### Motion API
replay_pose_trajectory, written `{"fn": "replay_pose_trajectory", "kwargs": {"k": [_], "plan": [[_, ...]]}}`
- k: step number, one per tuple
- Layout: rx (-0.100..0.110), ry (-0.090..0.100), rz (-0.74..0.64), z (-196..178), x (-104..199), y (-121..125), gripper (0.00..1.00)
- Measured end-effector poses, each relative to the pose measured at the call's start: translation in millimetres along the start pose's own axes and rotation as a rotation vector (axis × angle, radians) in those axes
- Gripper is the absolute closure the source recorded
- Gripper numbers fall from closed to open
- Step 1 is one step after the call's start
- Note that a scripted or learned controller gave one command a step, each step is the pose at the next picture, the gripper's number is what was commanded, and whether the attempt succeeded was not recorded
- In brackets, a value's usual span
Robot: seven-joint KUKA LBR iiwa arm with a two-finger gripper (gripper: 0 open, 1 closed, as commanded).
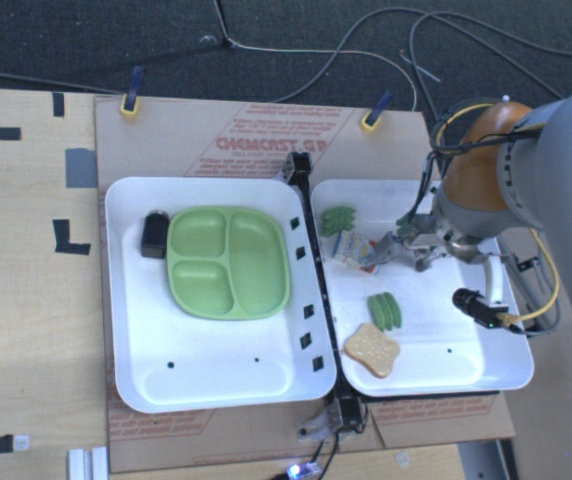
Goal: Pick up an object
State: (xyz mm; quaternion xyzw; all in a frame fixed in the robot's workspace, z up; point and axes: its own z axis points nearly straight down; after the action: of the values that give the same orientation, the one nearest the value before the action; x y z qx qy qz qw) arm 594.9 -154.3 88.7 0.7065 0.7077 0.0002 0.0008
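You've got, nearest in the right bin [506,368], a toast slice [371,351], then a green pod [385,311], then the gripper [386,252] low over a small packet [351,250] by a leafy green piece [337,219], finger state unclear; the left bin [136,358] holds 1 green tray [229,263].

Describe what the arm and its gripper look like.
The arm is bulky and grey, with a rounded orange band above the wrist. The gripper is small, made of grey metal, with thin fingers. Yellow and black cables loop around the wrist, and a short black cylinder sticks out below it.
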Motion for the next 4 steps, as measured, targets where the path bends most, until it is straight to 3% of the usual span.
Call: {"fn": "replay_pose_trajectory", "kwargs": {"k": [1, 3, 4], "plan": [[-0.011, 0.004, -0.002, -14, 3, 4, 1.00], [-0.004, 0.000, 0.000, -139, 0, -1, 1.00], [0.000, 0.001, 0.000, -167, 0, -1, 1.00]]}}
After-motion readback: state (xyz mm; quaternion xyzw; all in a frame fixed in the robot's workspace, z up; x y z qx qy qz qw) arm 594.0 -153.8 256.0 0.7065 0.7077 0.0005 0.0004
